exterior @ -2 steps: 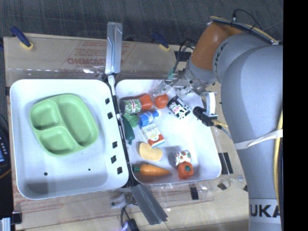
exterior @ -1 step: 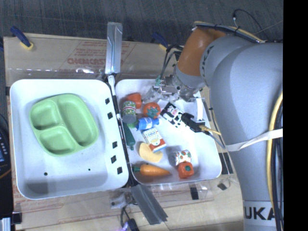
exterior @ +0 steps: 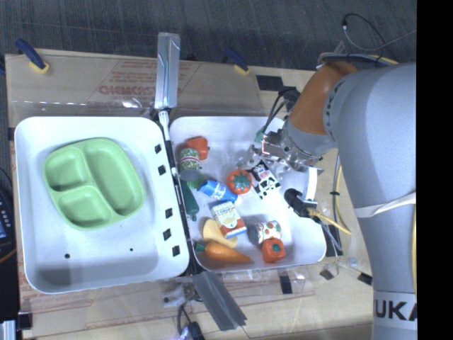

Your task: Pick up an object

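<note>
While the gripper point(exterior: 263, 163) hovers, the carrot point(exterior: 225, 252) points right.

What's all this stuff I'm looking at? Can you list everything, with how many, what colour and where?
Bins: two, white, side by side on the bench.
Divided tray: one, light green, in the left bin.
Carrot: one, orange, front edge of the right bin.
Tomato: one, red with green top, middle of the right bin.
Black-and-white toy: one, beside the tomato.
Small carton: one, white, blue and red, right bin centre.
Other toy foods: several, mixed colours, right bin.
Clamps: blue and yellow, back edge of the bench.
Arm: one, grey with orange band, right side.
Gripper: one, over the right bin.
</note>
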